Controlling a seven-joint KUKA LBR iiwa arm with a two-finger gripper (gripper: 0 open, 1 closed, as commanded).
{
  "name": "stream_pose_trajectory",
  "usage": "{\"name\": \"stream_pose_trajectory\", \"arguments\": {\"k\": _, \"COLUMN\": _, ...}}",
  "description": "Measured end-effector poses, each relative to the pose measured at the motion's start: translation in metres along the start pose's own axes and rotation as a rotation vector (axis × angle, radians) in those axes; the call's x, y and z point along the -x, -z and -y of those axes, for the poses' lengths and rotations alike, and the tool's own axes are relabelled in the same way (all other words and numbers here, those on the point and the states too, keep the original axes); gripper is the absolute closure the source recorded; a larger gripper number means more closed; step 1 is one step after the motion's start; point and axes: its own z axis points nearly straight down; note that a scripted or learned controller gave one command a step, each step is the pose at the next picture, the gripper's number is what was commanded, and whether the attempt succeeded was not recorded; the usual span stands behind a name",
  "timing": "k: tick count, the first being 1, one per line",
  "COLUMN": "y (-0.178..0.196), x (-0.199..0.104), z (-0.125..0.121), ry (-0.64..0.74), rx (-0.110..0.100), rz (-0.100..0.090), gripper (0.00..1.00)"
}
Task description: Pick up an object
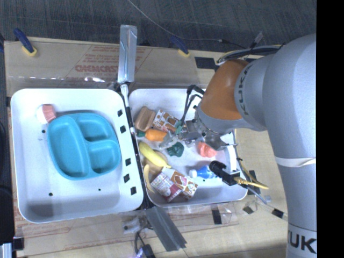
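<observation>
Small toys crowd the right bin (228,195) at frame centre: a yellow banana (152,156), an orange piece (156,135), two printed cartons (173,184).

Faint red printed lettering runs across the flat brown cardboard sheet (102,63) that lies under the far edge of the two bins; it reads roughly as "CHEMCRO", with a smaller line above it too blurred to make out. On the grey robot arm (293,117), dark capital letters "KU" show at the lower right near the base, and more dark letters run along the edge of the orange band, too foreshortened to read surely. The small printed cartons (173,184) in the right bin carry coloured patterns, but no words on them are legible.
</observation>
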Motion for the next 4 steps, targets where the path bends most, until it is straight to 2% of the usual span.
{"name": "stream_pose_trajectory", "arguments": {"k": 1, "y": -0.018, "x": 0.013, "z": 0.019, "ry": 0.161, "rx": 0.013, "rz": 0.003, "gripper": 0.0}}
{"name": "stream_pose_trajectory", "arguments": {"k": 2, "y": -0.011, "x": 0.014, "z": 0.019, "ry": 0.165, "rx": 0.008, "rz": 0.002, "gripper": 1.0}}
{"name": "stream_pose_trajectory", "arguments": {"k": 3, "y": 0.082, "x": -0.081, "z": -0.056, "ry": 0.463, "rx": 0.011, "rz": 0.006, "gripper": 1.0}}
{"name": "stream_pose_trajectory", "arguments": {"k": 4, "y": 0.081, "x": -0.08, "z": -0.055, "ry": 0.462, "rx": 0.009, "rz": 0.006, "gripper": 0.0}}
